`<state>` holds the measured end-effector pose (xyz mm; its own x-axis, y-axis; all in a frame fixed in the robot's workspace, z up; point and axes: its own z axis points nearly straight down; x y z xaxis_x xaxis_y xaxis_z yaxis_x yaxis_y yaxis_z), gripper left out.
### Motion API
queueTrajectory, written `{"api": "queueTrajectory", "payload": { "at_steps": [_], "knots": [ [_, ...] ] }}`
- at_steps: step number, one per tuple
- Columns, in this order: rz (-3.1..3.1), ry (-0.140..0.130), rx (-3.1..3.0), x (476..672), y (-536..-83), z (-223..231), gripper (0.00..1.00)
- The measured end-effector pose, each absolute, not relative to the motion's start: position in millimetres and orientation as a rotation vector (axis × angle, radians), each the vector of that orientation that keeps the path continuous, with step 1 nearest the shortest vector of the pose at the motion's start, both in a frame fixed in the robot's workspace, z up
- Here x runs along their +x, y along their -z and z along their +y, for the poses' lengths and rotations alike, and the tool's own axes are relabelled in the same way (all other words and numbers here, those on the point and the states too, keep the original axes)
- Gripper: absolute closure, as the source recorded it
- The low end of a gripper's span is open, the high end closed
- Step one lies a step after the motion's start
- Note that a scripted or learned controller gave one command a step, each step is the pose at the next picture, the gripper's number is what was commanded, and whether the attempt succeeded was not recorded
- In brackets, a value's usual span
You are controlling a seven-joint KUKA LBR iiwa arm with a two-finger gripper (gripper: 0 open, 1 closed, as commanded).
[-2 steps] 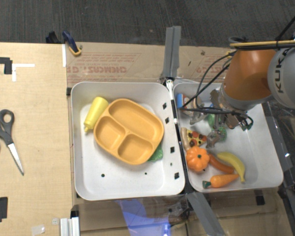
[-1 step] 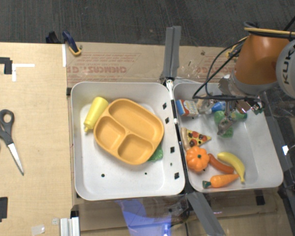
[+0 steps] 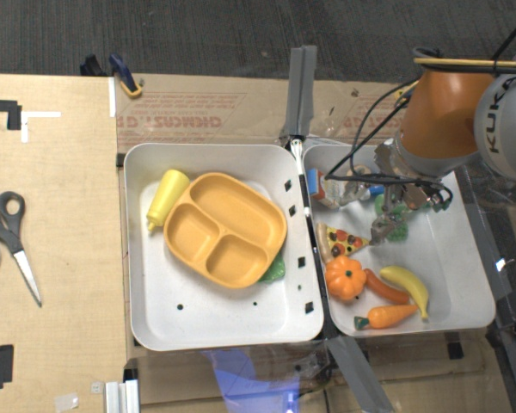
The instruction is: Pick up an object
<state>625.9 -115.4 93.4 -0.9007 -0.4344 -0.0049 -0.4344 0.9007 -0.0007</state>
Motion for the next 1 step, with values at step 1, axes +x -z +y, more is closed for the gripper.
{"api": "queueTrajectory", "payload": {
  "at_steps": [1],
  "knots": [
    [3.035,0.000,-0.797,557.5,-92.5,-113.4,0.00]
  ]
}}
